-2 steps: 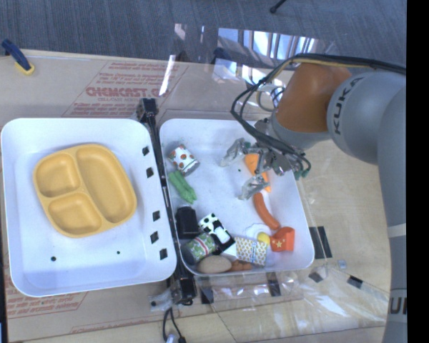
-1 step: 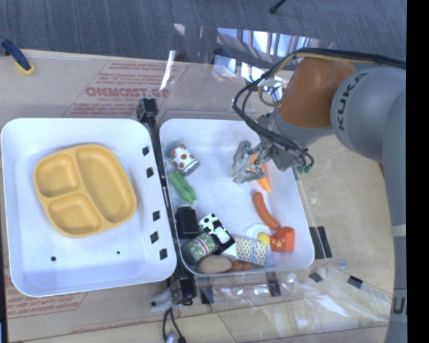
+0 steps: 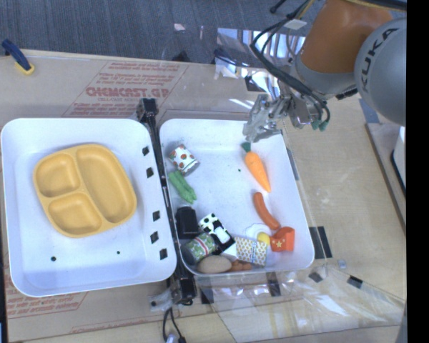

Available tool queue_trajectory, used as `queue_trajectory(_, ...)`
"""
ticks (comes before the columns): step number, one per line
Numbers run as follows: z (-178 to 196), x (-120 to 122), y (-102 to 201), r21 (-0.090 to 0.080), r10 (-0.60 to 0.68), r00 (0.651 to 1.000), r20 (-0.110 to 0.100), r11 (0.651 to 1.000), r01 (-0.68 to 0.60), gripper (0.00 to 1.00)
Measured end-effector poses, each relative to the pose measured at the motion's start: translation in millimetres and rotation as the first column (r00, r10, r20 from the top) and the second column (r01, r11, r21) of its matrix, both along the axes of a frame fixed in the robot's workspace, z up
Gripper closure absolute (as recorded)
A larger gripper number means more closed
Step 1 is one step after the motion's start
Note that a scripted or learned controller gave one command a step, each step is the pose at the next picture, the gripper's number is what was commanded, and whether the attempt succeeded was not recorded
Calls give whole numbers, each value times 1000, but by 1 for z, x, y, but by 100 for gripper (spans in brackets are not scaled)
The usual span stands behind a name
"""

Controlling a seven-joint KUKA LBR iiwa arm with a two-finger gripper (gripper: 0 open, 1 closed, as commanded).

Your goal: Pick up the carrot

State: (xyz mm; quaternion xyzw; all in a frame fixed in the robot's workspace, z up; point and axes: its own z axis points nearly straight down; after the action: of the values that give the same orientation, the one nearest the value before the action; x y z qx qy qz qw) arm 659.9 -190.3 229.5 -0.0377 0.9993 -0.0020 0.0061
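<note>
My arm (image 3: 357,41) reaches over the right bin (image 3: 222,138). The carrot (image 3: 257,170) lies by its right wall, just below my gripper (image 3: 261,126), whose fingers hang slightly parted, holding nothing.

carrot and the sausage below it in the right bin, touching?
Apart. The camera view shows a strip of bare white bin floor between the carrot tip and the upper end of the sausage.

Two bins sat side by side. The left bin (image 3: 14,213) held a divided tray (image 3: 84,189). In the right bin (image 3: 222,138), the carrot (image 3: 257,170) lay behind a sausage (image 3: 266,211), with the gripper (image 3: 261,126) just behind the carrot.
</note>
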Motion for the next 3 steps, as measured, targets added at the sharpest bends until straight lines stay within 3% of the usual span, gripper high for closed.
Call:
queue_trajectory(1,-4,-2,0,2,0,1000,-7,1000,0,0)
queue_trajectory(2,-132,-5,-17,6,-61,998,-24,998,61,0)
queue_trajectory(3,-113,0,-16,2,-54,998,-7,999,54,100)
